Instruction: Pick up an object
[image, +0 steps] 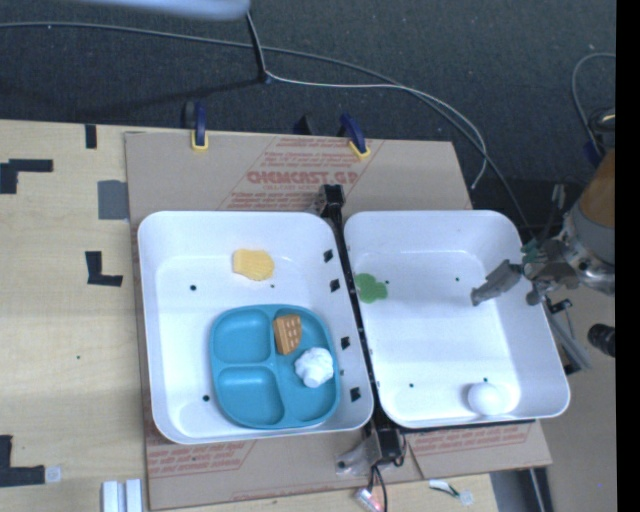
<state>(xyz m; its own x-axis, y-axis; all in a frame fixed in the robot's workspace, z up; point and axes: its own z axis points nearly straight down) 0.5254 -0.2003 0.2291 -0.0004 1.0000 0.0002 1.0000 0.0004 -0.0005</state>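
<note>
Green object (370, 288) apart from claw (512, 278), claw empty

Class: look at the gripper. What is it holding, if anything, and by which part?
Nothing. The gripper hangs over the right white bin with no object between its fingers.

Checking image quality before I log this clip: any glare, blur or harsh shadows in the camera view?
Camera view: even, soft lighting; the white bins look bright but keep their edges; faint shadows under the blue tray; the gripper is slightly soft; a blurred pale streak sits at the top edge.
</note>
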